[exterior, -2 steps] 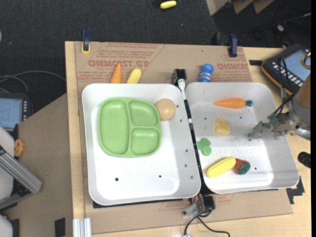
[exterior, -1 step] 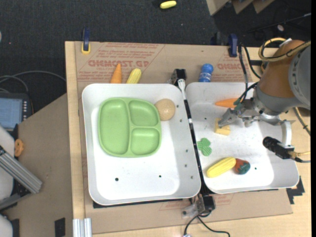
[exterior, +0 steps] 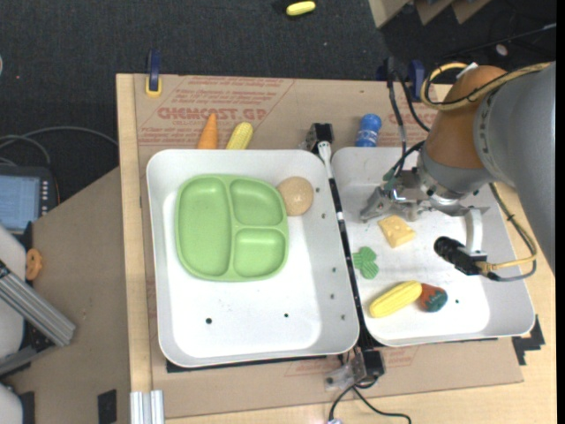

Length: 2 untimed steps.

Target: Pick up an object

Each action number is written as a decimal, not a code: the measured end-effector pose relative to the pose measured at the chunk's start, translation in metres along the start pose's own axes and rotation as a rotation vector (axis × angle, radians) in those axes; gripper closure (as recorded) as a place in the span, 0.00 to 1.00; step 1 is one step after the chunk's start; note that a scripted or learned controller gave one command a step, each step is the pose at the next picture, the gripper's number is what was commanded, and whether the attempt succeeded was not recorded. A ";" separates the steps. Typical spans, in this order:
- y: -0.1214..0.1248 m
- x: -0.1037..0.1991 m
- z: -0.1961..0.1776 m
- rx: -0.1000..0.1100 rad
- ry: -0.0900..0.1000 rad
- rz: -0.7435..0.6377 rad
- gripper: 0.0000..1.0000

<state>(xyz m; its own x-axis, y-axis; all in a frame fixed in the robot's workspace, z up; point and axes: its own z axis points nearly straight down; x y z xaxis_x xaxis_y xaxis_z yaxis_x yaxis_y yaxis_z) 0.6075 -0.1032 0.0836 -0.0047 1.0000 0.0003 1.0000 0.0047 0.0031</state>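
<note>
Fingers: state cannot be told; gripper (exterior: 396,203) sits low in right white bin (exterior: 503,316).
Pale yellow cheese wedge (exterior: 397,230): just below gripper.
Yellow banana (exterior: 395,299): near front.

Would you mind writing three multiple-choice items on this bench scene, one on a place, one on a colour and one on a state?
1. Where is the green divided plate?
A. Left bin
B. Right bin
C. On the cardboard behind the bins

2. What colour is the wedge-shaped piece below the gripper?
A. Blue
B. Pale yellow
C. Black

3. How does the yellow banana-shaped item lie?
A. Standing upright
B. Held in the fingers
C. Flat on the right bin's floor

Answers:
1 A, it sits in the left bin.
2 B, it is pale yellow like cheese.
3 C, it rests on the right bin floor beside a red and dark toy.
</note>
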 end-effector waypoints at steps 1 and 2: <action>-0.013 -0.021 -0.001 0.005 0.000 0.006 0.00; -0.008 -0.021 -0.001 0.001 -0.001 0.004 0.00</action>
<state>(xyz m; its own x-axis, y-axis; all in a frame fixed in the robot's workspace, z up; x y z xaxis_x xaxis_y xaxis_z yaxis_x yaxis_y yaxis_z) 0.5996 -0.1245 0.0847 -0.0010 1.0000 -0.0011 1.0000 0.0010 0.0017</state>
